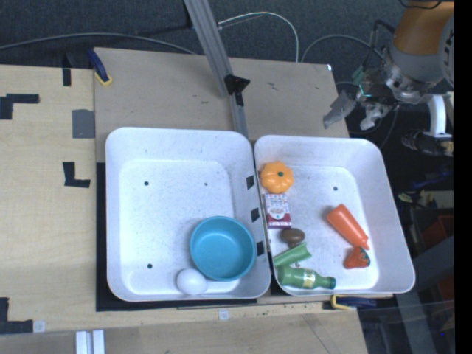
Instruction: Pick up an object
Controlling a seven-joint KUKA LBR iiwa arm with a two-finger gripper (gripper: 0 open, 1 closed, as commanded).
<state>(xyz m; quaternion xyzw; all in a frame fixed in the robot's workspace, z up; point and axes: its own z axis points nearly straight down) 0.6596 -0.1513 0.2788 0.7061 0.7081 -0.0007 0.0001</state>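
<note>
My gripper hangs above the bench just past the far edge of the right bin, with its two fingers spread open and nothing between them. In the right bin lie a small orange pumpkin, a red-and-white carton, a brown oval piece, a green bottle, another green piece, an orange carrot and a red piece. The left bin holds a blue bowl and a white ball.
A grey pole slants down from the top to the seam between the bins. Cables loop across the dark floor behind the bench. The orange-banded wrist stands at the top right.
</note>
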